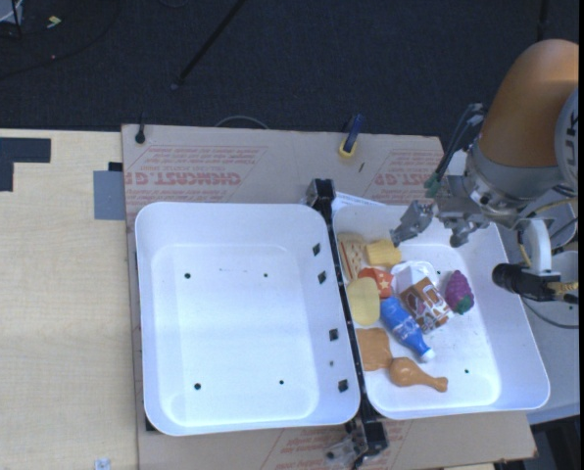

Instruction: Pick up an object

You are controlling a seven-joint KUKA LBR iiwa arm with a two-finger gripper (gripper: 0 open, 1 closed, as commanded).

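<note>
Lying in the right bin (508, 380) is a loose cluster of toy food and small packages, gathered toward the bin's left wall. Counted one by one: one blue bottle (406, 327) with a white cap, one chicken drumstick (416, 374), one purple grape bunch (458, 291), one small brown-and-white carton (427, 304), one yellow lemon-like piece (363, 303), one pale yellow block (381, 254), one red piece (378, 282), one orange-tan flat piece (373, 349) and one striped wafer-like piece (350, 255). Most of them touch or overlap their neighbours; the drumstick lies a little apart, nearer the front.

Above the far part of this bin hangs the gripper (435, 225), its two dark fingers spread apart with nothing between them, over the bin's back edge and beside the pale yellow block.

One left bin (233, 321) sits against the right one, the two joined by a black divider (333, 292). Both rest on one cardboard sheet (233, 169) with red printing, held by one blue-and-yellow clamp (350, 137) at its far edge. The sheet lies on a light wooden worktop (47, 311). Beyond is dark carpet (272, 47) with cables.
</note>
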